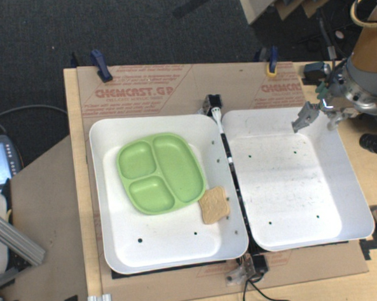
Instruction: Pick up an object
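arm: grey, orange band above the wrist, comes in from the right edge, far side of the bench

gripper (319, 116): over the far right corner of the right bin, fingers spread apart, nothing between them. One grey finger (303, 117) points left and down over the bin's floor, the other sits near the bin's right rim

left bin (109, 202): shallow, white, holds the plate and the tan piece

green plate (160, 172): three compartments, lies flat in the far-centre part of the left bin, turned at a slant, nothing in its compartments

tan piece (214, 205): flat, roughly square, looks like a toast slice or sponge, can't tell which. Lies on the bin floor just beside the plate's near right edge, touching or almost touching it, close to the bin's right wall

right bin (286, 179): white, floor scuffed with faint grey marks and a few dark dots

divider: black strip (227, 157) runs along the seam between the two bins, black fitting at its far end

gripper vs objects: well apart from both plate and tan piece, different bin

bench: brown board (172, 84) with red printed lettering under the bins, blue clamp (100, 64) at the far left edge, blue and yellow clamp (272, 60) at the far right

surroundings: dark carpet beyond the board, cables near the front edge
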Available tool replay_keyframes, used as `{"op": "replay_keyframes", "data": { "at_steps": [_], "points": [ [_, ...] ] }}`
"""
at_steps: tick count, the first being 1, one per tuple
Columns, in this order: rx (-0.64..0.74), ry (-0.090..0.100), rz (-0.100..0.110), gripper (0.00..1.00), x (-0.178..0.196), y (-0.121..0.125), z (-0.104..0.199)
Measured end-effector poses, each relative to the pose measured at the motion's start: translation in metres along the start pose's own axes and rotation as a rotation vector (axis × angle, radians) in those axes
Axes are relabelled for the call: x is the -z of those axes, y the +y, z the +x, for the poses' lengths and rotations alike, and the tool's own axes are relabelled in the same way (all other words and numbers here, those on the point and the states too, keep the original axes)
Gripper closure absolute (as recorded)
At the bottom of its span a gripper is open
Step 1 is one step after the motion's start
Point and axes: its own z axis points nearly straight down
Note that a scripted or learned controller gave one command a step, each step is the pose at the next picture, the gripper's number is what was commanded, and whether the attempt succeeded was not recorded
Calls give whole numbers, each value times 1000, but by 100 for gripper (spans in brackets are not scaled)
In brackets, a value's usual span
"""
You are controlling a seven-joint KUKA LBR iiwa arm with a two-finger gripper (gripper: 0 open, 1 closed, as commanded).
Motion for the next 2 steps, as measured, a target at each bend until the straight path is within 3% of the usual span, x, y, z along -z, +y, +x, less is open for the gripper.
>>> {"op": "replay_keyframes", "data": {
  "at_steps": [1,2],
  "points": [
    [0,-10,-21,0,146,24,-36],
    [-1,-9,-20,0,287,-15,-39]
  ]
}}
